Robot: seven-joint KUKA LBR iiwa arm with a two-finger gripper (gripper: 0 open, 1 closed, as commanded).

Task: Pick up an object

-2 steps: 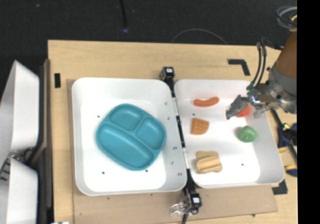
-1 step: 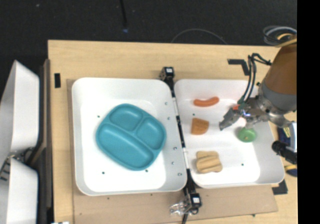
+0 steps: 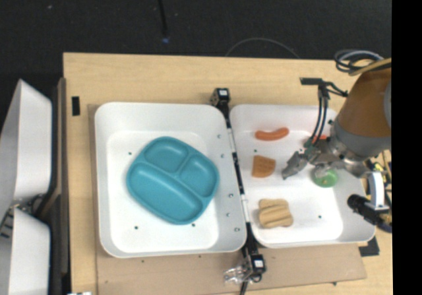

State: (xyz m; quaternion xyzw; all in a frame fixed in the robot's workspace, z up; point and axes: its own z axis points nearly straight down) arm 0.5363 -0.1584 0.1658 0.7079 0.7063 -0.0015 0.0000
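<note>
The right bin (image 3: 330, 234) holds a red-orange sausage (image 3: 271, 133), a brown toast-like piece (image 3: 263, 167), a tan ridged bread piece (image 3: 274, 213) and a green round object (image 3: 325, 178). My gripper (image 3: 297, 165) hangs over the middle of this bin, between the brown piece and the green object, its dark fingers pointing down and left. Nothing shows between the fingers. The green object lies just right of the gripper, partly under the wrist.
A blue divided plate (image 3: 173, 179) lies in the left bin (image 3: 119, 234). A black clamp (image 3: 220, 96) sits at the top of the divider between the bins, another (image 3: 245, 268) at the bottom. Cables (image 3: 322, 112) run along the arm at the right.
</note>
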